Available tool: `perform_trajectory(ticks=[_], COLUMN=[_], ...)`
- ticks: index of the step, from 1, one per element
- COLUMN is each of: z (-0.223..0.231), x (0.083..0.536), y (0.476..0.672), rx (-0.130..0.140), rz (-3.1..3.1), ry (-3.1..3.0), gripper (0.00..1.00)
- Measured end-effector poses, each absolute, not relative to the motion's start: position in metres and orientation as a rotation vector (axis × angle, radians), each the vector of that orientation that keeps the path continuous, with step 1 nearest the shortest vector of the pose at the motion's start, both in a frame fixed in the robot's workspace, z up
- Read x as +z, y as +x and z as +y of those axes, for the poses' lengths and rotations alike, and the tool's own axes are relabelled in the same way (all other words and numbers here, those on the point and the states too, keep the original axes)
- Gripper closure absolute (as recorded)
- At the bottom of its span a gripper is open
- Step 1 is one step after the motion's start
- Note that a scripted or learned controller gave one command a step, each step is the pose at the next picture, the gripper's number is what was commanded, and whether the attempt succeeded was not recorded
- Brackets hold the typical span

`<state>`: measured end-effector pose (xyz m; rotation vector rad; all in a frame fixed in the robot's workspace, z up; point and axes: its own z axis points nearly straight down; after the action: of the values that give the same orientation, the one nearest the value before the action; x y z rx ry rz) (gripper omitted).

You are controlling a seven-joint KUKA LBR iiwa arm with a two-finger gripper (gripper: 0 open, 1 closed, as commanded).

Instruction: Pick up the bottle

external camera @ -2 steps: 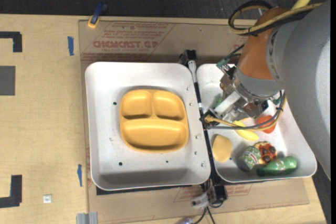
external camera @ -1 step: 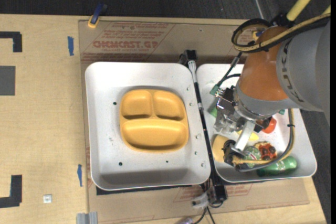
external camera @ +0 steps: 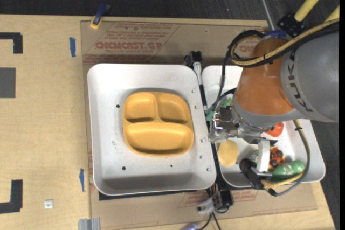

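Observation:
A green bottle-shaped object point(external camera: 288, 168) lies on its side at the near right corner of the right bin point(external camera: 312, 172). The arm's orange-banded wrist covers most of that bin. My gripper point(external camera: 220, 129) hangs low at the bin's left wall, just above a pale yellow rounded object point(external camera: 227, 153). It is well to the left of the green object. The wrist hides what is between the fingers.
The left bin point(external camera: 102, 116) holds a yellow divided plate point(external camera: 158, 122). In the right bin, an orange-red piece point(external camera: 276, 129) peeks out by the wrist and a small red and dark item point(external camera: 277, 155) lies beside the green object. A dark divider runs between the bins.

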<state>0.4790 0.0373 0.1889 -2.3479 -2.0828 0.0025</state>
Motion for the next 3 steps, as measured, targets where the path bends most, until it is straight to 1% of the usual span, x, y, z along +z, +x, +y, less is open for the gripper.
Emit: perform_trajectory(ticks=[1,2,3], z=[-0.051,-0.051,-0.019], x=[0.215,0.215,0.187], y=[0.488,0.488,0.556], rx=[-0.001,-0.001,-0.001], rz=[-2.331,-2.331,-2.181], ry=[-2.109,-2.108,-2.263], gripper=[1.00,0.00,0.00])
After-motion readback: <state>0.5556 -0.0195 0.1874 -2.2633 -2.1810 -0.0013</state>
